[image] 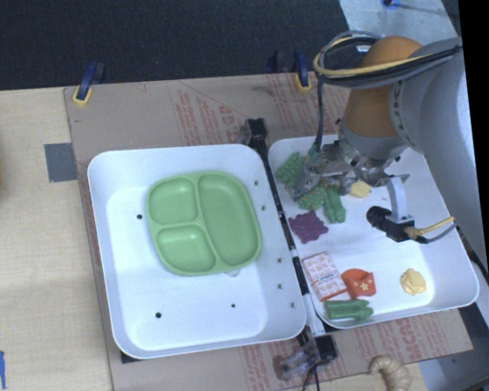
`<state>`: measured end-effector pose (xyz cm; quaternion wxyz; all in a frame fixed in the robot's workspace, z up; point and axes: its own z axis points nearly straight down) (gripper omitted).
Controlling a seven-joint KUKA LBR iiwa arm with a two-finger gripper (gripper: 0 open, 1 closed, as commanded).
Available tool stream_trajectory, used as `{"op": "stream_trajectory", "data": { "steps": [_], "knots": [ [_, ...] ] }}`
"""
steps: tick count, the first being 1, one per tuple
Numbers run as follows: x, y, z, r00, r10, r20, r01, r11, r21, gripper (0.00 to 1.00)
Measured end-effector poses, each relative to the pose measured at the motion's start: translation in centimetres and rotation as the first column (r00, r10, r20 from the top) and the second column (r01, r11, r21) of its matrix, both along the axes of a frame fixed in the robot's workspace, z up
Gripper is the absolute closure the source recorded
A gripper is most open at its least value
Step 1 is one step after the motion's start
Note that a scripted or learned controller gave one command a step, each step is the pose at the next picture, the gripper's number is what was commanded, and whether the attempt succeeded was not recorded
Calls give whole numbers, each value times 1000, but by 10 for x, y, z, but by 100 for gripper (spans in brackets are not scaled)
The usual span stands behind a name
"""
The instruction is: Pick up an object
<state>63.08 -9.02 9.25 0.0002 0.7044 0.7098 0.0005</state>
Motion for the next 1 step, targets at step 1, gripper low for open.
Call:
{"op": "stream_trajectory", "data": {
  "steps": [1],
  "knots": [
    [-2,-4,13,1000,-1,-5,1,1000,-2,100]
  ]
}}
